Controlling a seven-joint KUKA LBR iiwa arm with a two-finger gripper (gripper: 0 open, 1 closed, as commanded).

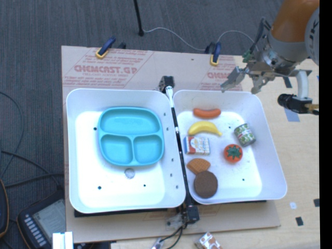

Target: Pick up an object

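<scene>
The right bin (270, 160) holds several toy foods: a sausage (207, 112), a banana (204, 128), a small carton (197, 145), a tomato (233, 153), a tin can (244, 134), a tan biscuit (198, 165) and a dark brown round cookie (205, 184). My gripper (244, 82) hangs over the far rim of this bin, at its back right, well above the items. It is open, its two fingers spread apart with nothing between them.
The left bin (83, 165) holds a blue divided tray (131, 136). A black bracket (167, 82) sits at the back between the bins. Clamps (106, 46) hold the brown board at the back edge. Cables lie on the floor at left.
</scene>
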